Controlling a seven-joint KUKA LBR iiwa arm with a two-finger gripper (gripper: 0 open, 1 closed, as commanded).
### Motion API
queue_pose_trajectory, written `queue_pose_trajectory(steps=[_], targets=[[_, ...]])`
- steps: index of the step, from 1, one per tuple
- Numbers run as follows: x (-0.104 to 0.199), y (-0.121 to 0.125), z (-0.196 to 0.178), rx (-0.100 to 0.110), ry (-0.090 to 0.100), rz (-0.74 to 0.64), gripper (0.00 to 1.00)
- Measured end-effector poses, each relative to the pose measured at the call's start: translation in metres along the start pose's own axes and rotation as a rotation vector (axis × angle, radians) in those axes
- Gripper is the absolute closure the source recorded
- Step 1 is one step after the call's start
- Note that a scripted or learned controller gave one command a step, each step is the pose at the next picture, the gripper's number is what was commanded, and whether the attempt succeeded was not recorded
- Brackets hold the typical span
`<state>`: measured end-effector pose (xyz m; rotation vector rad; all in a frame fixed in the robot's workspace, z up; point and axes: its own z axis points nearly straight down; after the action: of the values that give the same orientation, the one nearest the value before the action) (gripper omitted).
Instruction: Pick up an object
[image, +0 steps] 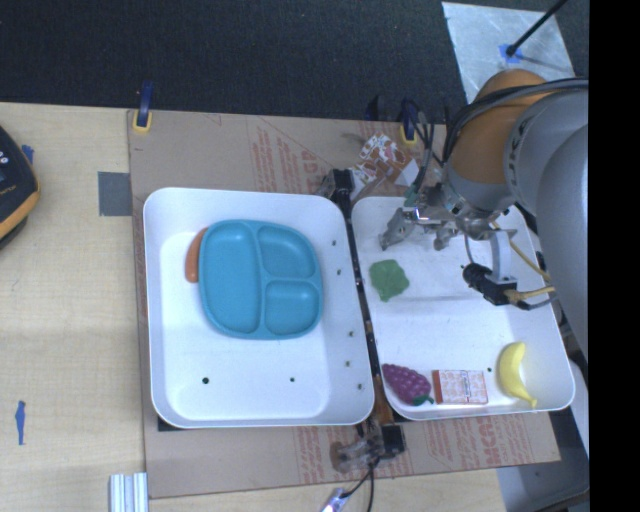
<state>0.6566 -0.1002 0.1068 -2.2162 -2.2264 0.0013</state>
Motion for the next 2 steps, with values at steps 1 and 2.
queue_pose_trajectory(steps=[1,2], targets=[[0.007,-0.044,0.015,0.004,0.0,0.001,0.0],[-0.049,-0.113,0.016,0.004,-0.001,0.001,0.0]])
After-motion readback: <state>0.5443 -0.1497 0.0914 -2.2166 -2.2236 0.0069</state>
